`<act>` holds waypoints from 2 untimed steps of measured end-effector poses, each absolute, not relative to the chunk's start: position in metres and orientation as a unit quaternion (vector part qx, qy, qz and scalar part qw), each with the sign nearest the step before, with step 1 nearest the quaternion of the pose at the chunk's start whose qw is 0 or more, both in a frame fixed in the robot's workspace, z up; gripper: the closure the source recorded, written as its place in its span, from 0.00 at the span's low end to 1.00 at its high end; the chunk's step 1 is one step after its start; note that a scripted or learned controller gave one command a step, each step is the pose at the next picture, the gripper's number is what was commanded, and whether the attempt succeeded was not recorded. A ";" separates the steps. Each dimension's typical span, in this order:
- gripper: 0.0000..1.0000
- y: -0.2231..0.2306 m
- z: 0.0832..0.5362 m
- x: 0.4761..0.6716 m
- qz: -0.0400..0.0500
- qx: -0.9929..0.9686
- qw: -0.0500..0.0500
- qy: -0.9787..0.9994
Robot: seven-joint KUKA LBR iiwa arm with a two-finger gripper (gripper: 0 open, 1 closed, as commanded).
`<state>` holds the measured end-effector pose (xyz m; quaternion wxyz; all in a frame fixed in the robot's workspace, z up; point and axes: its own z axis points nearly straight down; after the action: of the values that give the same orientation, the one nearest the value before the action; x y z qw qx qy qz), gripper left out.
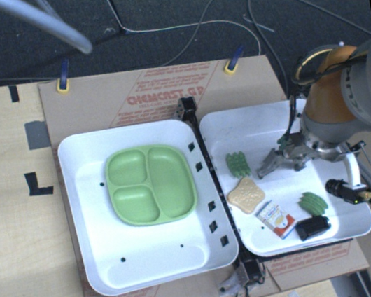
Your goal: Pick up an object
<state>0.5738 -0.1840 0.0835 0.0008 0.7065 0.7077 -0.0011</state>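
Hovering in the right bin (266, 119), the gripper (268, 166) looked open and empty — close enough to the green toy (238, 164) and cracker (246, 195) to nudge both instead of grabbing one.

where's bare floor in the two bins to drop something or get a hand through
Left bin: a bare strip along the near wall, below the green plate. Right bin: bare at the far end, above the ridged green piece and the hand. The right bin's near half is crowded: cracker, packet, black piece, green piece.
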 end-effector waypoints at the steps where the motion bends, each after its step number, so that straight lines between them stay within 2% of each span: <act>1: 1.00 -0.184 0.096 0.575 0.000 0.706 0.003 0.708; 2: 1.00 -0.181 0.150 0.586 0.001 0.706 0.001 0.708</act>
<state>0.5857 -0.1806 0.1503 0.0011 0.7064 0.7078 0.0009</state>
